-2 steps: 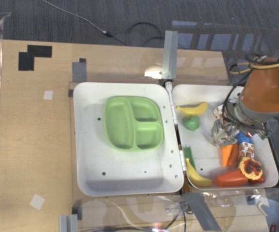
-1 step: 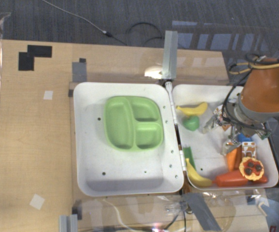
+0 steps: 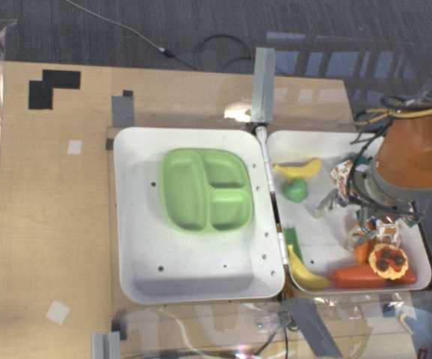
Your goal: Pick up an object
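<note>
The right bin (image 3: pixel 317 234) holds several toy foods. A yellow banana (image 3: pixel 300 169) lies at the back beside a green round piece (image 3: pixel 296 191). Along the left wall near the front lies a second banana (image 3: pixel 304 272) with a green end. At the front right a berry tart (image 3: pixel 389 260) rests on a long red piece (image 3: pixel 359 277). A patterned packet (image 3: pixel 341 175) leans by the arm. My gripper (image 3: pixel 369 221) hangs under the orange band (image 3: pixel 418 152), low over the bin's right side, just behind the tart. The wrist covers most of it.
The left bin (image 3: pixel 137 260) holds a green divided plate (image 3: pixel 205 189) near its middle. A metal post (image 3: pixel 262 84) stands at the back between the bins. Cables (image 3: pixel 384 114) run behind the arm. The wooden bench (image 3: pixel 44 215) extends to the left.
</note>
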`<state>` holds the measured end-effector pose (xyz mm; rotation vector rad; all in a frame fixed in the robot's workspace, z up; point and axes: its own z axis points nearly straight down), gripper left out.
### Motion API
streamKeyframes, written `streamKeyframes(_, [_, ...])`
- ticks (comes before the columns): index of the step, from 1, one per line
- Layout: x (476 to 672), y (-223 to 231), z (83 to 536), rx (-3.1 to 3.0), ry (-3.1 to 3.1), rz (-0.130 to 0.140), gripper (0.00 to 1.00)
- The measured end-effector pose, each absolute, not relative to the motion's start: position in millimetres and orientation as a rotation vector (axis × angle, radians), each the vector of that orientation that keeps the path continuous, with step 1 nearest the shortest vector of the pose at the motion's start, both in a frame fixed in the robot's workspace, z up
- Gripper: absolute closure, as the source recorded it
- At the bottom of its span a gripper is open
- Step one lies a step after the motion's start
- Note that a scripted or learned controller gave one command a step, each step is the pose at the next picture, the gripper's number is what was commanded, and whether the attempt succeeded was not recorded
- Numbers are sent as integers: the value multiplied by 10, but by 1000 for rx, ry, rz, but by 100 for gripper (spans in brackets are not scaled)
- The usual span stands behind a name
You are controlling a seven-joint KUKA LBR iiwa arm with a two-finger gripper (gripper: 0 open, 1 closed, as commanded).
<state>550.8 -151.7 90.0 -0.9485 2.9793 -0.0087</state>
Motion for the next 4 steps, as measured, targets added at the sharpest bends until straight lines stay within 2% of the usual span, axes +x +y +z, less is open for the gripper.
streamKeyframes(1, [6521,-1278,894,-514,3111,3,0])
streamKeyframes(2, [6204,-1373,890,-542,3082,-4,0])
streamKeyframes(3, [5823,-1758,892,-635,3065,-7,0])
streamKeyframes(4, [5819,-1553,895,-620,3067,-7,0])
